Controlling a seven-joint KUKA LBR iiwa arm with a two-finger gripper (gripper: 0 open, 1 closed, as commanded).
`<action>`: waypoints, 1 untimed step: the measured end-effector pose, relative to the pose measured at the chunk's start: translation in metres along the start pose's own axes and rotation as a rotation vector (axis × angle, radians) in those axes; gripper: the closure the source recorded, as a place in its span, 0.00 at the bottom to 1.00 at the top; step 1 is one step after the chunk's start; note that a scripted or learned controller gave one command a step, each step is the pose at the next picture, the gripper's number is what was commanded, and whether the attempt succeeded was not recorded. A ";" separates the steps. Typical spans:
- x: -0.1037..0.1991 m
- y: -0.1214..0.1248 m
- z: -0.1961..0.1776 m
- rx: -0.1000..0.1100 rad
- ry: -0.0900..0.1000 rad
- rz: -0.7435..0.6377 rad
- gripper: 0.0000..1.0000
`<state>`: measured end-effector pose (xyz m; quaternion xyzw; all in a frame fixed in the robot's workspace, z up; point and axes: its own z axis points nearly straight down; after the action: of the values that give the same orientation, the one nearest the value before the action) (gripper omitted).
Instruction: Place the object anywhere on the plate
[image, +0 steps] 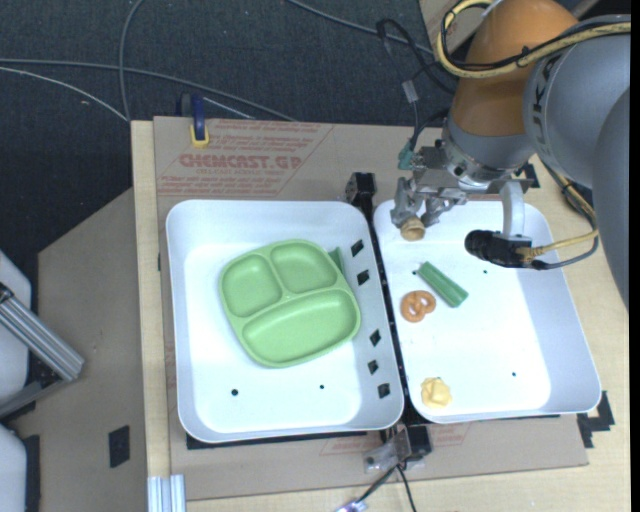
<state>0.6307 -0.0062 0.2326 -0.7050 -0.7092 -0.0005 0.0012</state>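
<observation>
Overhead, at a slant, a fixed camera is looking down on a worktop (250, 150) that is carrying two shallow white bins side by side. Lying in the left bin (200, 380) is a green plate (290, 302) with three compartments, two small ones toward the far side and one large one toward the near side; all three are showing bare green. It is sitting near the bin's middle, probably so that a drop anywhere over it will count.

Reaching in from the right is the grey arm with its orange band (500, 60). The gripper (412, 222) is hanging over the far left corner of the right bin (530, 340), close to the divider between the bins. A small tan, rounded object (412, 230) is showing right at its tip, but I cannot tell whether that object is being pinched or is merely lying on the bin floor beneath, and the gripper's state is not readable from this angle.

Resting loose in the right bin are a green stick-shaped piece (443, 283), a brown pretzel-shaped piece (417, 305) just beside it, and a pale yellow lump (434, 392) near the front edge. Nothing is lying on the plate, so the placing seems not yet done.
</observation>
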 end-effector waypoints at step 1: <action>0.057 0.016 -0.007 -0.003 0.000 -0.001 1.00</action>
<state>0.6467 0.0505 0.2397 -0.7048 -0.7094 -0.0017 -0.0001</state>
